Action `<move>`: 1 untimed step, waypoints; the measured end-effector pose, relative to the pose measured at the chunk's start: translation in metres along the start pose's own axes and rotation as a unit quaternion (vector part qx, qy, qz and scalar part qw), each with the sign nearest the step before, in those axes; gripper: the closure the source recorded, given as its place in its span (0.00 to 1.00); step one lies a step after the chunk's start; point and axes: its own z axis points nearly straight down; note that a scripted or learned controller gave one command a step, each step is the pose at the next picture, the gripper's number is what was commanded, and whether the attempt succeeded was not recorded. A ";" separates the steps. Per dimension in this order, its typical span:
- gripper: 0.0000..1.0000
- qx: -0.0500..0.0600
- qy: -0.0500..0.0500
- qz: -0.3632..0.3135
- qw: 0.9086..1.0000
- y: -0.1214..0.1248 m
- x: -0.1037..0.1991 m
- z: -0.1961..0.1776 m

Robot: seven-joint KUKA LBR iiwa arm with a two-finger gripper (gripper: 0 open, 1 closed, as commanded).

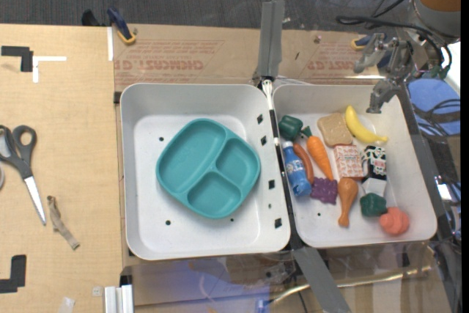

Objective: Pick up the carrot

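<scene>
— Gripper (pixel 377 100) state? I cannot tell; it hangs over the right bin's (pixel 421 157) far edge.
— Carrot (pixel 319 156)?
— Left, wedged among toys; I might snag the bottle (pixel 296 169).

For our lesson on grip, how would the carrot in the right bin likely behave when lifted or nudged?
The carrot looks like moulded plastic, so probably stiff and light. Its smooth, tapering shape may slip from a pinch or roll. It lies close between the blue bottle and the cracker, so a nudge would probably disturb those.
</scene>
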 end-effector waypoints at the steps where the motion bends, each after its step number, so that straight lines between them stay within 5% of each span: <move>1: 0.00 0.000 0.000 0.084 0.996 0.045 0.055 0.193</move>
